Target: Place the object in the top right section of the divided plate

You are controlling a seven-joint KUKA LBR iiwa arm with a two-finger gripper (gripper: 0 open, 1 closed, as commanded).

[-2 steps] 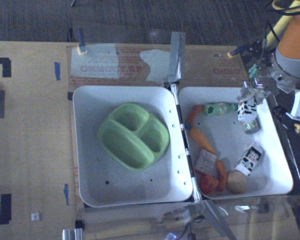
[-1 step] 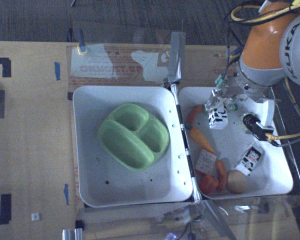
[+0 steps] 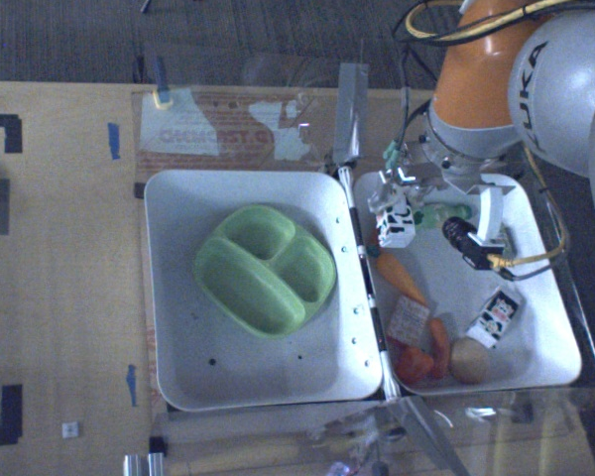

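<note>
Nearest of all, along the front edge of the pale wooden bench (image 3: 59,296), a black corner mark (image 3: 5,413) is seen left of the divided plate (image 3: 266,281), and a short strip of blue tape (image 3: 131,385) is stuck just past it. The green plate is laid tilted in the left bin (image 3: 159,266), its three sections bare.

To the right of the plate, in the right bin (image 3: 560,355), several things are gathered: a round brown piece (image 3: 468,360) and red pieces (image 3: 415,363) at the front, a small white and black box (image 3: 496,315) behind them, a flat packet (image 3: 409,317), and a carrot (image 3: 402,278) lying closest to the plate. Which of these is the task's object cannot be told; all are in the right bin, apart from the plate.

Further back and right of the plate, the gripper (image 3: 397,211) is held low over the far left part of the right bin, just beyond the carrot. Whether it is wide, narrow or closed on anything cannot be told. The grey arm (image 3: 565,77) and its orange band (image 3: 486,67) are seen above it.

Beyond the plate, a clear sheet over brown card (image 3: 228,132) is laid on the bench, with more blue tape (image 3: 113,139) to its left. Farthest off, dark grey floor (image 3: 79,18) is seen.
</note>
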